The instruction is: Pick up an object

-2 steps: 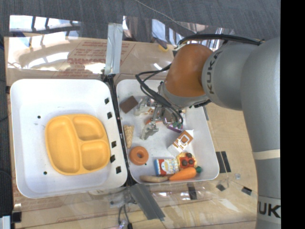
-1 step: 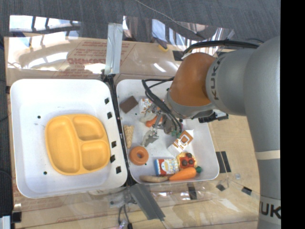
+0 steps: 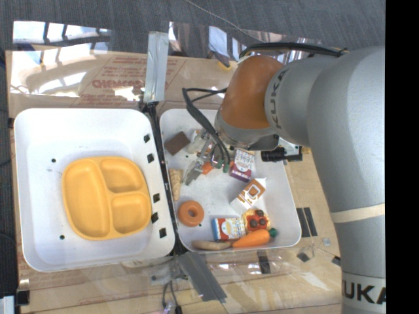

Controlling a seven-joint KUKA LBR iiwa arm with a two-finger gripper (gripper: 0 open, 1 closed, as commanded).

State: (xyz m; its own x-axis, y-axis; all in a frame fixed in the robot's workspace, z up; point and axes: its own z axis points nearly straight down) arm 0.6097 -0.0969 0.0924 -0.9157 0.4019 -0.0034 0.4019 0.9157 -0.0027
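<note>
Right bin (image 3: 288, 205) is crowded; your end effector (image 3: 200, 164), grip unclear, sits at eleven o'clock; lift straight up.

The grey arm (image 3: 327, 123) reaches from the right over the right bin (image 3: 288, 208), its tool (image 3: 200, 165) low among the toys at the bin's far left. A donut (image 3: 191, 212), carrot (image 3: 252, 239) and small cartons lie nearer. The left bin (image 3: 33, 136) holds a yellow divided tray (image 3: 105, 197).

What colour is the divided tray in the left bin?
Yellow-orange all over; the divided tray shows plainly in the camera view, lying in the left bin.
</note>
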